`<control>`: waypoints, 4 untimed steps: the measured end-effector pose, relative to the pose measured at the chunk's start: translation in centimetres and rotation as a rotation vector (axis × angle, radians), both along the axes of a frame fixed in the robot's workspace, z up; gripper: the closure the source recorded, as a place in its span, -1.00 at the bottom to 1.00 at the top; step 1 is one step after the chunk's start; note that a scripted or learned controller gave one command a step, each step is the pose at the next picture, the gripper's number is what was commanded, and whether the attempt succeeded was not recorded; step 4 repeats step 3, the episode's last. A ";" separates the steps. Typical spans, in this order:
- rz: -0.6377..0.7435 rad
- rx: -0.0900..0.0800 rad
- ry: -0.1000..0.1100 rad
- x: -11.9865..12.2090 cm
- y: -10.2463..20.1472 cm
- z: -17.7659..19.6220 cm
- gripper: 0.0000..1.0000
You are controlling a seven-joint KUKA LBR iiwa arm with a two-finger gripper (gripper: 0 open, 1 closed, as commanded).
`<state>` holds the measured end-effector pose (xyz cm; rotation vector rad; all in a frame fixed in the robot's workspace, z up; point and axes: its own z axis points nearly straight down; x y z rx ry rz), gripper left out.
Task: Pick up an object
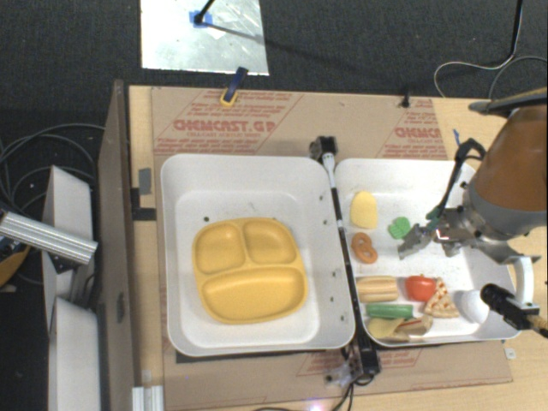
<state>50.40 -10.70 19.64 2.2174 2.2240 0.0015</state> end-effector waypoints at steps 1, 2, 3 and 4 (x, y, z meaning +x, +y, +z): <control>-0.005 0.000 -0.002 -1.7 -1.7 -11.5 -1.00; -0.002 0.001 -0.002 -1.6 -1.6 -10.2 1.00; 0.009 0.002 -0.012 2.6 4.5 -0.6 1.00; 0.009 0.002 -0.012 2.6 4.5 -0.6 1.00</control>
